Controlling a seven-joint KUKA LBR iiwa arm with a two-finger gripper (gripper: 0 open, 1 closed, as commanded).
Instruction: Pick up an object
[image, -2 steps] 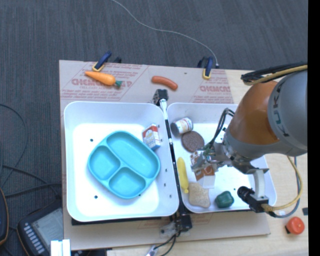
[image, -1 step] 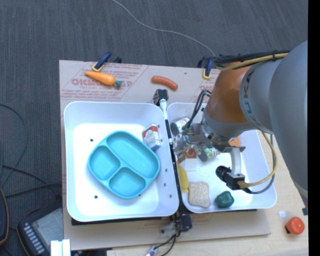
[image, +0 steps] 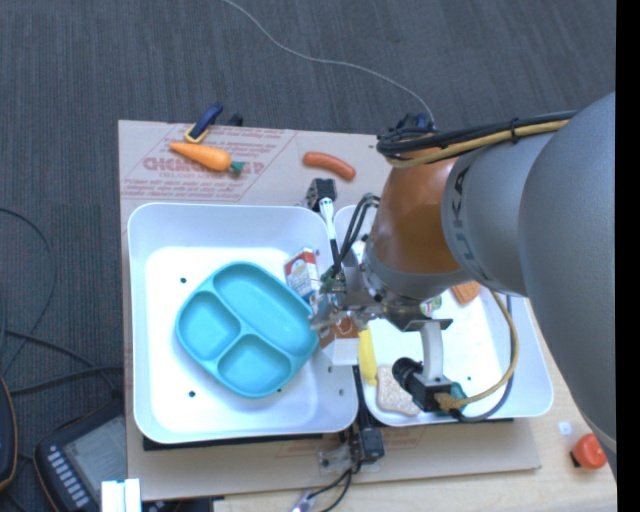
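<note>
Nothing is seen lifted yet; whether the pincer (image: 335, 322), lowered by the blue tray (image: 245, 328), is spread cannot be told.

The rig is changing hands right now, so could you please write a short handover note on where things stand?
Gripper: low over the divide between the two bins, near the blue divided plate's right edge; whether it is open or shut cannot be told, and nothing shows as held.
Left bin: blue divided plate, a small red-and-white packet beside it.
Right bin: yellow piece, beige piece, orange piece.
On the board behind: toy carrot, sausage.
Done: no pick confirmed. Left: grasp and lift an object.
</note>
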